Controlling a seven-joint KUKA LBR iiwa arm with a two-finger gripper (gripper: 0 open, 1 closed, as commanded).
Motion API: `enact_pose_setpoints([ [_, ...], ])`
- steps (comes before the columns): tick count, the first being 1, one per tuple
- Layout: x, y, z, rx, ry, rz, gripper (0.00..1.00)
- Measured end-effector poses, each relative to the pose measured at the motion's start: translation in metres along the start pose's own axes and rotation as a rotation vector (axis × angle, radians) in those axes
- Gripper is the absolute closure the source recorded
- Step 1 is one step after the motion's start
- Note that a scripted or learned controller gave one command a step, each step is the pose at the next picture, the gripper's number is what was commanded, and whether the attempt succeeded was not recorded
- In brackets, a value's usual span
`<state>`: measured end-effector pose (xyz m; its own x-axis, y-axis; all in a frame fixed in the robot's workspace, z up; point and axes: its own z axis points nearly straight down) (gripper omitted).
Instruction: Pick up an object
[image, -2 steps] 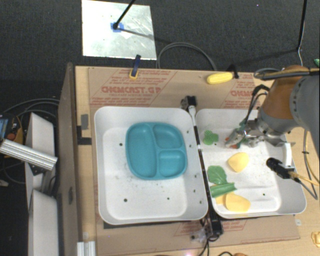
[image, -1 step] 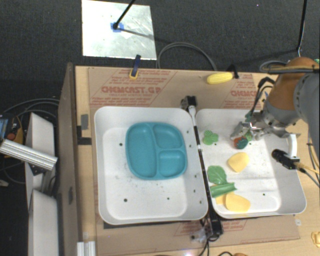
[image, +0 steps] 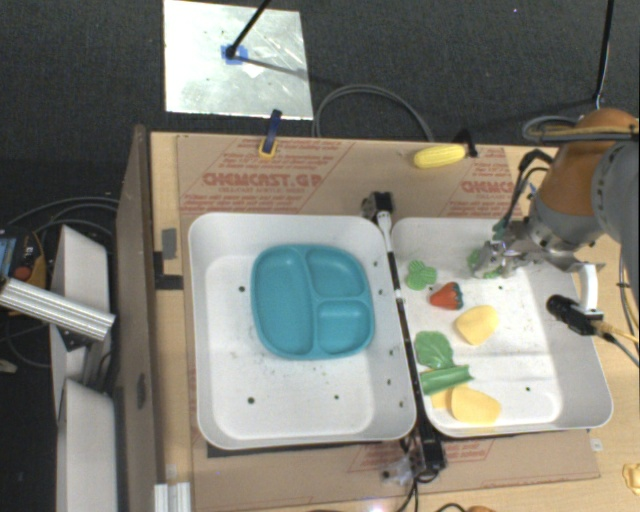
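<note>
My gripper (image: 495, 256) is low over the back of the right bin (image: 585, 400), reaching in from the right. A small green thing (image: 479, 262) lies right at its tip, partly hidden by it; whether it is held I cannot make out. Loose in the same bin are a green piece (image: 420, 272), a red strawberry (image: 446, 295), a yellow piece (image: 476, 325), a green leaf (image: 433, 348), a green pod (image: 445, 378) and another yellow piece (image: 472, 405).
The left bin (image: 215, 400) holds a blue divided plate (image: 311, 302). A yellow banana-like thing (image: 438, 155) lies on the cardboard behind the bins. The divider between the bins runs close to the green items.
</note>
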<state>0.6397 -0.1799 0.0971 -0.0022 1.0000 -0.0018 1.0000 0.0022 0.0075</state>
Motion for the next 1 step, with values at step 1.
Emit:
enact_pose_setpoints([
  [1,0.0648,-0.026,-0.0223,0.008,0.002,-0.004,1.0],
])
